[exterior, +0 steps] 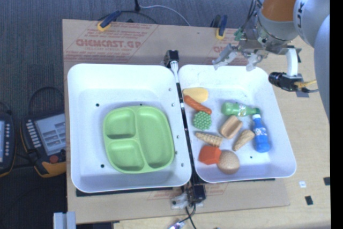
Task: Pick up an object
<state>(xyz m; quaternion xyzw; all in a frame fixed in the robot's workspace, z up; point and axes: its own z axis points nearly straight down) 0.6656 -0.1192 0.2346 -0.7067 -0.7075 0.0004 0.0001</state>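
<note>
Camera view: two shallow white bins sit side by side on a cardboard-topped bench. Left bin [80,115], centre-left of frame, holds one green divided tray [138,138] with three compartments, nothing in them.

Right bin [278,131], centre-right, holds a cluster of toy foods. Upper left of that bin: yellow piece [196,94] touching an orange carrot [198,105] just below it. Below those a green bumpy round piece [202,120], then a corn cob [208,139] lying slanted. Red-orange chunk [209,155] near the bin's lower edge, touching a tan round piece [229,161] on its right. Middle of bin: two tan bread-like pieces, one [230,126] just left of the other [243,139]. Green bottle-shaped item [239,110] lies on its side above them; blue bottle [260,134] with white cap lies at the right of the cluster.

Arm enters from upper right of frame, orange band visible. Gripper [231,61] hangs over the upper rim of the right bin, fingers spread wide apart, nothing between them. It is above and apart from all the toys; nearest are the yellow piece and the green bottle-shaped item.

Blue-yellow clamps [109,20] at the board's top edge. Handheld pendant [45,139] at far left of frame.
</note>
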